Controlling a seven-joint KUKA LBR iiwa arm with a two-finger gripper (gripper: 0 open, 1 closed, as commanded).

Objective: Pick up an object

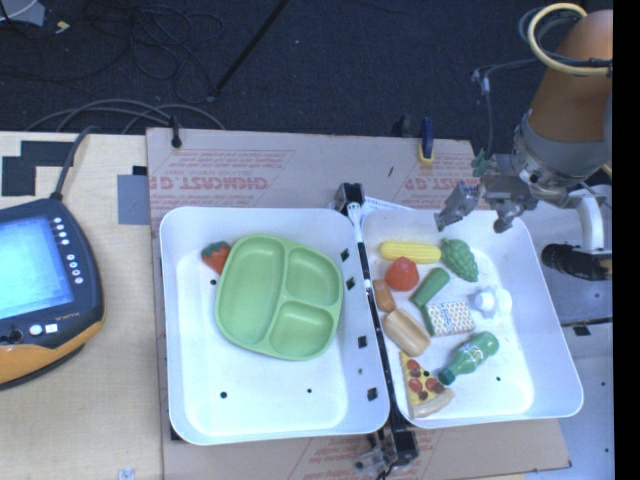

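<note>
My gripper (480, 214) hangs open above the far edge of the right bin (520, 373), with nothing between its fingers. Below it in that bin lie a yellow corn cob (410, 252), a green broccoli piece (461, 259), a red tomato (402, 273), a green cucumber (431, 287), a patterned box (450, 317), a small white object (486, 301), a hot dog (406, 330), a green bottle (467, 357), a pizza slice (424, 385) and an orange piece (384, 295).
The left bin (200, 388) holds a green divided plate (279, 295) and a strawberry (214, 256) at its far left. A tablet pendant (40, 283) lies left of the bins. A black clamp (350, 196) sits where the bins meet at the back.
</note>
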